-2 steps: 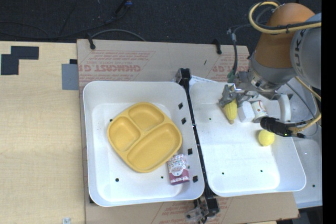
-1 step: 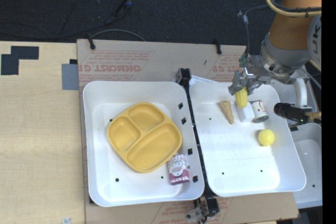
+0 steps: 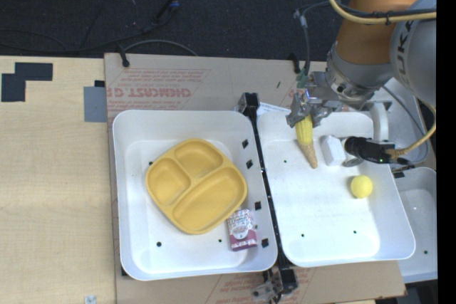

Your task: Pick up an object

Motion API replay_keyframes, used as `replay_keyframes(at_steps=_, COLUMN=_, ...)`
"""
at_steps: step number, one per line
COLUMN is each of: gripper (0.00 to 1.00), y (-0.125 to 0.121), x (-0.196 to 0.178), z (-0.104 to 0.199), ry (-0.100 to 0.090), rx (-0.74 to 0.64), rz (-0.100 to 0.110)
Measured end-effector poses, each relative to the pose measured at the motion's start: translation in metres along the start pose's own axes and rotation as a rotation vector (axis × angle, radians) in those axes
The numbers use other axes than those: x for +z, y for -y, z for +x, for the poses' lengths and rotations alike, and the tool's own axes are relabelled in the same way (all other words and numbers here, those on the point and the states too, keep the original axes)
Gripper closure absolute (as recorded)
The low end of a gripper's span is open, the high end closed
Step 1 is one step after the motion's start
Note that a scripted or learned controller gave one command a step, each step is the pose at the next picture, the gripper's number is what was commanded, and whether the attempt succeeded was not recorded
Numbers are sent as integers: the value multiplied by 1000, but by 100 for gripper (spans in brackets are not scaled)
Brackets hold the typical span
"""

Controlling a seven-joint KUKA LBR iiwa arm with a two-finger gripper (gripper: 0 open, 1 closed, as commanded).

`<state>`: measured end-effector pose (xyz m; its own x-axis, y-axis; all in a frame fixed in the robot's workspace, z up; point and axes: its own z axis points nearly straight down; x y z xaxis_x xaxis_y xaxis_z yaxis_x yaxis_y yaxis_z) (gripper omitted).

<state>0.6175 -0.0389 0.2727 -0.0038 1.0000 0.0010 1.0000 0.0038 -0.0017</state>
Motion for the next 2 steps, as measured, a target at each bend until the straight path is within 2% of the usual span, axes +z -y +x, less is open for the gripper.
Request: replay_keyframes(at_steps=2, gripper=100, y=-17, x=26, z=114, ry=0, rx=-2, rz=2)
